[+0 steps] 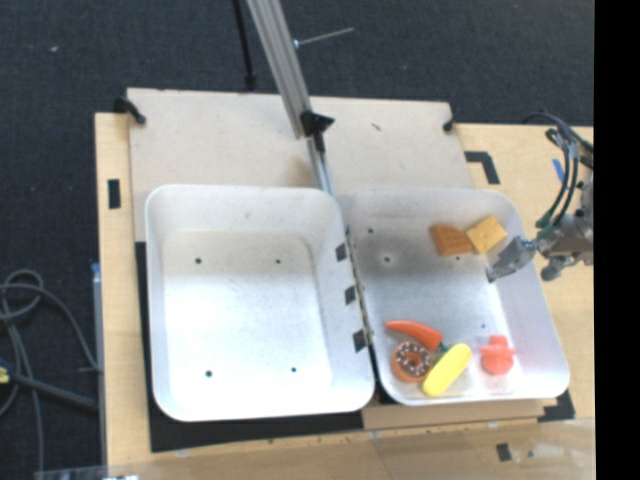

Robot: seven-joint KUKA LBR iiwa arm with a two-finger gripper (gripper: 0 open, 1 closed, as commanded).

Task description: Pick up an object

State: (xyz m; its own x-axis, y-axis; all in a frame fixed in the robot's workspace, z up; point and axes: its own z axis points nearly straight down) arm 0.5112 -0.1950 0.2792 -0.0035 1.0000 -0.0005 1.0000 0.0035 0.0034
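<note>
Sitting on wood bench [120, 268], dark floor around: two white bins. Left bin [170, 218] next to right bin [530, 308]. Lying in right bin: two tan blocks [468, 237] near top, carrot [415, 333], donut [408, 360], yellow toy [447, 368], red toy [497, 356] near bottom. Hanging at right bin's edge, near blocks: gripper [512, 256]. Holding nothing. Open or closed, not clear enough for telling. Nothing lifted yet; picking not done.

Your right-hand shallow white bin [520, 298] holds the orange carrot [414, 333], round brown doughnut [408, 360] and yellow banana [447, 368] at its near edge, with two tan bread pieces [468, 237] behind them.
</note>
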